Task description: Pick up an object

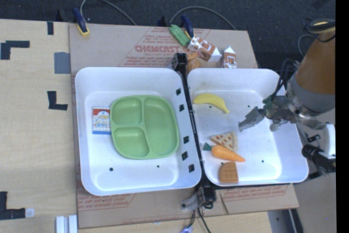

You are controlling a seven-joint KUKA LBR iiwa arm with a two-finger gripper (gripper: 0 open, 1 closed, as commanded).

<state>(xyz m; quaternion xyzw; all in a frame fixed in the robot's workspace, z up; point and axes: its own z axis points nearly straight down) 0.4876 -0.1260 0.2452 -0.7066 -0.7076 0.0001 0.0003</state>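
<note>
The right bin (272, 84) holds a yellow banana (211, 101), a triangular sandwich slice (224, 141), an orange carrot (228, 154) and a brown bread piece (228, 172). My gripper (263, 121) hangs over the right half of this bin, right of the sandwich slice and below the banana's level. It is open, with nothing between its fingers (250, 119). The grey arm with its orange band (319, 71) comes in from the right.
The left bin (87, 172) holds a green divided plate (145, 126) and a small printed box (101, 120) at the plate's left. Behind the bins, small cartons (204, 51) and a green object (179, 35) lie on the cardboard. A black divider (188, 117) runs between the bins.
</note>
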